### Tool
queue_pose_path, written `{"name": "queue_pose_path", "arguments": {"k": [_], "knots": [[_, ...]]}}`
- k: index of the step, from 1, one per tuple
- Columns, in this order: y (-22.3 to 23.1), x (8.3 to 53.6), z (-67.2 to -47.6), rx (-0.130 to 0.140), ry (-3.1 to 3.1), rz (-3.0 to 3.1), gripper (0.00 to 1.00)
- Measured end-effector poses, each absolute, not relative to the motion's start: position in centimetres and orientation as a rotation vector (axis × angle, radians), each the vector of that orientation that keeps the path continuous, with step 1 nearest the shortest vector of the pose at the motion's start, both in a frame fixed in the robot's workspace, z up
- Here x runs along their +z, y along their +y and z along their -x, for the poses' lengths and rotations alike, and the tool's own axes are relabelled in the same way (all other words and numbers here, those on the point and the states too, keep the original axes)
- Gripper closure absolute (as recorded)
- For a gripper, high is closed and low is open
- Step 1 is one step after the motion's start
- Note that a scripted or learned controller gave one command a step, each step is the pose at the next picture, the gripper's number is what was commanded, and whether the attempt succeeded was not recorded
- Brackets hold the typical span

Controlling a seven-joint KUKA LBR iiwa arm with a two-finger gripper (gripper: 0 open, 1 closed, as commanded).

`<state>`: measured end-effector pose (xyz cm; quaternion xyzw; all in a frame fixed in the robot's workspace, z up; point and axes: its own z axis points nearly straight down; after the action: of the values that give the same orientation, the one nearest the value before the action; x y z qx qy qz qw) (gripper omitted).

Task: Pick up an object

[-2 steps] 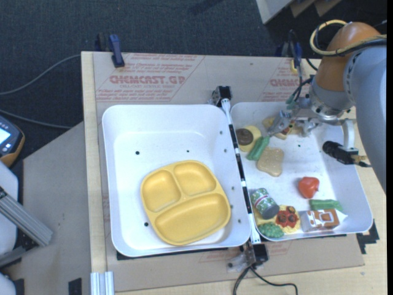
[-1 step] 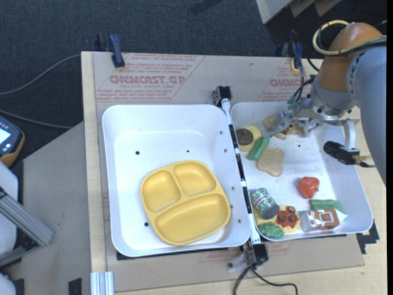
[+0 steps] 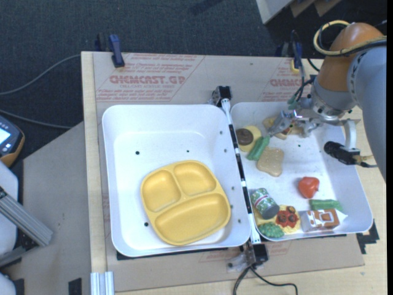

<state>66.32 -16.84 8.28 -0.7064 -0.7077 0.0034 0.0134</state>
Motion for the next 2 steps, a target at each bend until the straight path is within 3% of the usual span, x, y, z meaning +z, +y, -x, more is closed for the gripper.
{"name": "queue_pose_path", "arguments": {"k": [2], "knots": [[-16.52,8.23,-66.26,0.016,-2.207,2.206,0.00]]}}
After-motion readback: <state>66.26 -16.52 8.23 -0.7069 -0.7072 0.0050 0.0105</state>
